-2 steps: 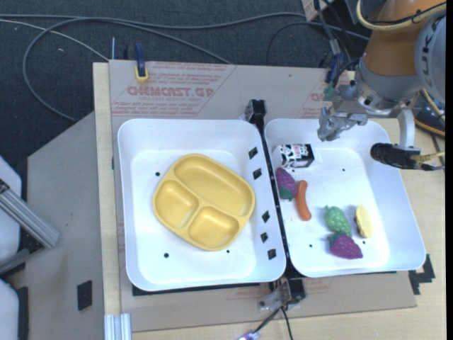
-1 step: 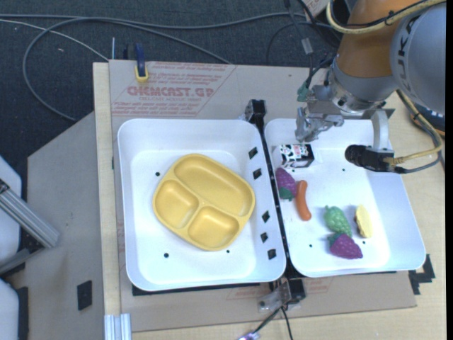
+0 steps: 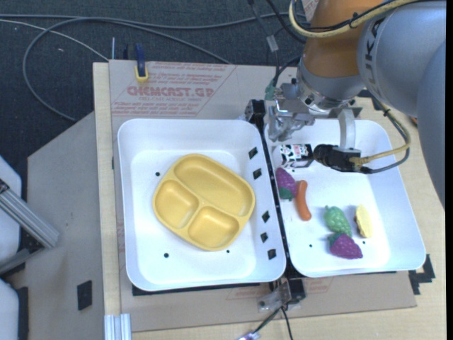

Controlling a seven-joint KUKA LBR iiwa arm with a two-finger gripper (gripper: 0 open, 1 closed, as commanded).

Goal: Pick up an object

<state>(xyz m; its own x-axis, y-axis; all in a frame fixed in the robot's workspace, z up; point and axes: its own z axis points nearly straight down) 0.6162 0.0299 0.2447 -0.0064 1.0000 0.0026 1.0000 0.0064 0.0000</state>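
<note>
The right bin (image 3: 396,190) holds several small toy foods. A purple and green piece (image 3: 285,183) lies by the bin's left wall, with an orange carrot (image 3: 303,200) just to its right. Nearer the front lie a green piece (image 3: 337,219), a yellow piece (image 3: 363,222) and a purple grape bunch (image 3: 345,246). My gripper (image 3: 285,127) hangs over the back left corner of the right bin, behind the purple and green piece and apart from it. I see nothing held in it.
In the left bin (image 3: 134,190) sits a yellow divided plate (image 3: 205,200). A ridge with black clips (image 3: 265,197) separates the bins. A black cable and connector (image 3: 340,157) trail from the wrist over the back of the right bin. Loose cables lie behind the bench.
</note>
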